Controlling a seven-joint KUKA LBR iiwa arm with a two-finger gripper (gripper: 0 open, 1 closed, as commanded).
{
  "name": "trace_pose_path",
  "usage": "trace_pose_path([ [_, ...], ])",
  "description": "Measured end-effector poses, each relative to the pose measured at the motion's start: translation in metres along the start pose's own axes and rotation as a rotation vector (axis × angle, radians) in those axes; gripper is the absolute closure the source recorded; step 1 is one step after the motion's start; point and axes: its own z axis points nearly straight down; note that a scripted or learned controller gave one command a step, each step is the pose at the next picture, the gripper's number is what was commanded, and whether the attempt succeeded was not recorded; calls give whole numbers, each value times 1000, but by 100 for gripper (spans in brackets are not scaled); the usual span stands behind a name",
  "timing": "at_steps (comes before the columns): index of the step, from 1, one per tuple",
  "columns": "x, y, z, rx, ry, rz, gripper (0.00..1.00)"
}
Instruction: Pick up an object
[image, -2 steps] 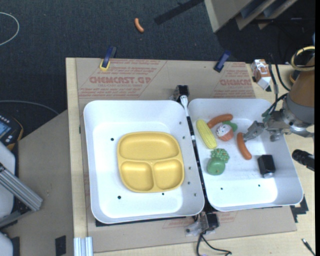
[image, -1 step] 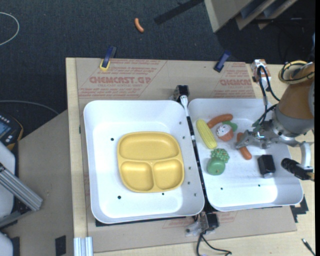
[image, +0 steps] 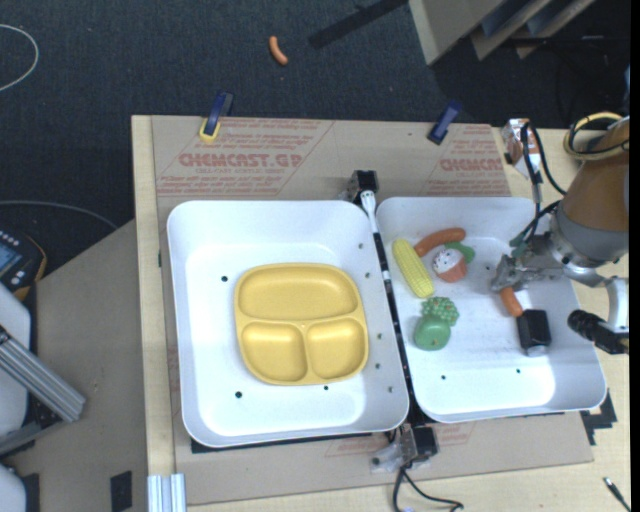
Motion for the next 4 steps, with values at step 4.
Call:
trace_pose_path([
  [4, 37, -18, -137, 3, 4, -5, 100],
])
